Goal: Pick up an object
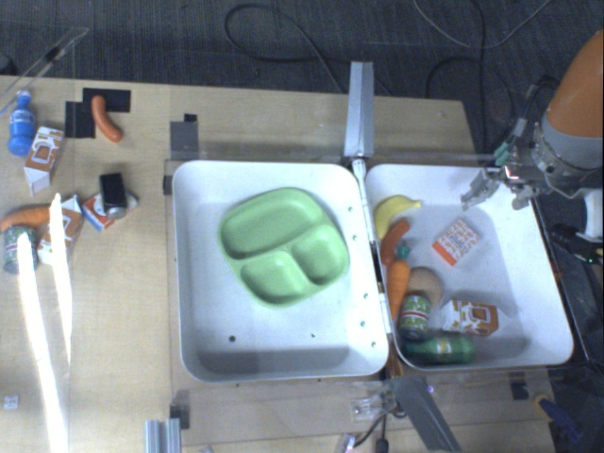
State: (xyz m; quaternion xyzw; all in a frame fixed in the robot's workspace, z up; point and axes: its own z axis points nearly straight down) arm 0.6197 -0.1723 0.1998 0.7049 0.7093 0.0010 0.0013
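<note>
Your gripper hangs over the far right corner of the right bin, fingers spread apart with nothing between them. The closest grab is the small orange-and-white packet, lying flat on the bin floor just toward the camera and a bit left of the fingertips, long axis slanted. The banana and carrot sit further left against the divider, so I'd go for the packet.

A single fixed camera looks down at a slant on the desk, far enough off to take in both white bins and the dark floor beyond the desk's far edge.
</note>
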